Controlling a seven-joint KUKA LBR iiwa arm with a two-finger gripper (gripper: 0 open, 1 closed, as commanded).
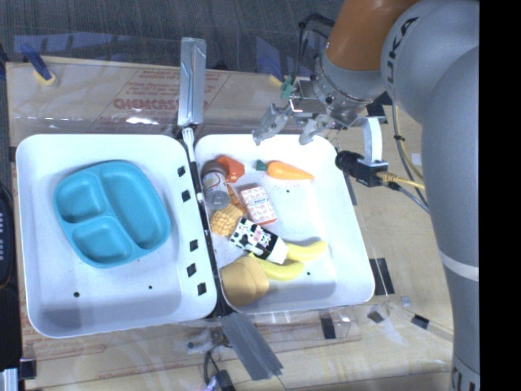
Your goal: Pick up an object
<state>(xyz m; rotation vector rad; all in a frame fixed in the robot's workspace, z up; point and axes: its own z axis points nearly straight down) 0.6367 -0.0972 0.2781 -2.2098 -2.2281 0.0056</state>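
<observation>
Your pincer (pixel 286 129) hangs spread and holding nothing at the upper centre of the frame, over the right bin's (pixel 350 243) far rim, near the carrot (pixel 289 170).

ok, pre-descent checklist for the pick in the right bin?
1. Two-finger gripper open: ok, fingers spread.
2. Nothing between the fingers: ok.
3. Gripper above the shallow white right bin: ok, at its far rim.
4. Target free: orange plastic carrot lies apart from the other toys: ok.
5. Yellow plastic banana free: not ok, touching the black-and-white patterned block.
6. Gripper centred over the carrot: cannot tell.
</observation>
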